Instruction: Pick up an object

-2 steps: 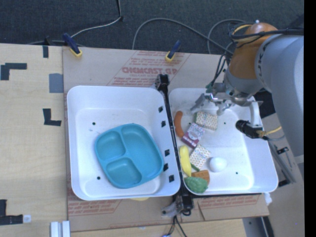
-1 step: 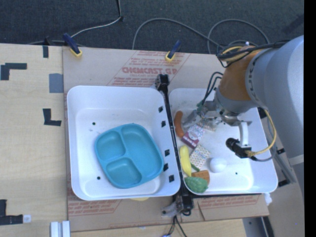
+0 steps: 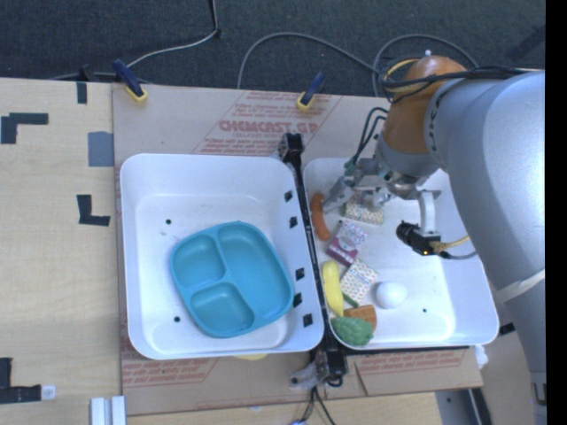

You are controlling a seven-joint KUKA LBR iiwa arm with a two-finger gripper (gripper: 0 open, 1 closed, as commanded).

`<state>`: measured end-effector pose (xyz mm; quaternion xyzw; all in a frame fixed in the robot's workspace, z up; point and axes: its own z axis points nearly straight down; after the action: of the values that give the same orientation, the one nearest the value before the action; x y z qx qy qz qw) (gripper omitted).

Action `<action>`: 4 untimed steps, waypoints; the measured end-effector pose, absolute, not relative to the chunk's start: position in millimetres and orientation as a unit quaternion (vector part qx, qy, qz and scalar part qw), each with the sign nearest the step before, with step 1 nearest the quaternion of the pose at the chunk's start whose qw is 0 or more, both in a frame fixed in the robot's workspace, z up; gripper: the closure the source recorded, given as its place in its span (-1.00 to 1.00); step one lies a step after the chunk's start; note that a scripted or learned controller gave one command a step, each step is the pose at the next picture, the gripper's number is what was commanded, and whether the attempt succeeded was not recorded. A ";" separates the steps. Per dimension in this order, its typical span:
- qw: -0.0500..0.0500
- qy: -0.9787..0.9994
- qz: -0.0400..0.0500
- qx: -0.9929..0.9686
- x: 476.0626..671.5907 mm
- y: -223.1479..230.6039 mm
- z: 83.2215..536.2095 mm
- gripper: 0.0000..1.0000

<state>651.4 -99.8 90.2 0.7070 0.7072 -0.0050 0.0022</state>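
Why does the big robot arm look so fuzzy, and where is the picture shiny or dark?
In the camera view the grey arm sits closest to the lens, so it blurs; the blue tray looks sharper. Bright light washes out the white bin walls, and a soft shadow falls under the hand.

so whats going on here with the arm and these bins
A grey arm reaches in over the right bin, its gripper low above a pile of small items near the divider, including a yellow piece and a white ball. The left bin holds a blue divided tray.
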 end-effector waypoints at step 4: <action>0.006 0.708 0.004 0.706 674.0 -99.9 95.3 -1.00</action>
<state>674.0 -99.9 95.3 0.7060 0.7081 0.0044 0.0064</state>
